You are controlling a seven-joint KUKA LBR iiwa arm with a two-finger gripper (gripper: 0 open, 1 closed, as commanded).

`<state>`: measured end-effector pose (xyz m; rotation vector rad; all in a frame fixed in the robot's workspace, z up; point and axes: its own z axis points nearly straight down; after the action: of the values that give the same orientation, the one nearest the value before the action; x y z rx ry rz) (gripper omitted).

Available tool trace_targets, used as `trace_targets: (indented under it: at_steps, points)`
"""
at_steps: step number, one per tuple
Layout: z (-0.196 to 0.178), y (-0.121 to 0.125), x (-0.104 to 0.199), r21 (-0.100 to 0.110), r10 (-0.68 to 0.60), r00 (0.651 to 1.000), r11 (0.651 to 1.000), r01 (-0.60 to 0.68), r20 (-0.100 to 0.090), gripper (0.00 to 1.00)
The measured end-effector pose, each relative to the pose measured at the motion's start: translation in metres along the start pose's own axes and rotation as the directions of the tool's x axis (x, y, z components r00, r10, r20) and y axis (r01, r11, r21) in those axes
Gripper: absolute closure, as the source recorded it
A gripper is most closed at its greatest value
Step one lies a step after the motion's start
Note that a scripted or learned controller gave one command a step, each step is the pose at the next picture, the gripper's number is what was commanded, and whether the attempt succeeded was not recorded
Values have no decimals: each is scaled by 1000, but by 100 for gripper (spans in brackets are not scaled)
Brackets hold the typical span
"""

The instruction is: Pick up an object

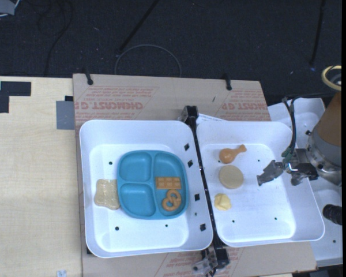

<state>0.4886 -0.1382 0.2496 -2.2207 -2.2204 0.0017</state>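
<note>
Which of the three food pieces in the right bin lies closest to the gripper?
The round beige disc, the middle of the column, lies closest to the gripper; the drumstick and yellow lump lie farther.

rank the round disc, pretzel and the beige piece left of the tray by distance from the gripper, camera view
1. Disc, right bin, just left of the gripper.
2. Pretzel, left bin, in the tray's lower right compartment.
3. Beige piece, left bin, beside the tray's left edge.

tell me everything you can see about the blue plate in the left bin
The blue plate is a rounded, plastic-looking tray lying flat in the left bin. Ridges split it into three compartments. The right-hand compartment holds a waffle piece and a pretzel; the other two look bare. A pale bread slice lies against its left edge.
</note>
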Motion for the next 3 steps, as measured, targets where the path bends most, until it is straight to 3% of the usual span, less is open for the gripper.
trace_targets:
  at_steps: [3]
  points:
    - [163, -3, 15, 2, 1, 1000, 1000, -1, -1, 0]
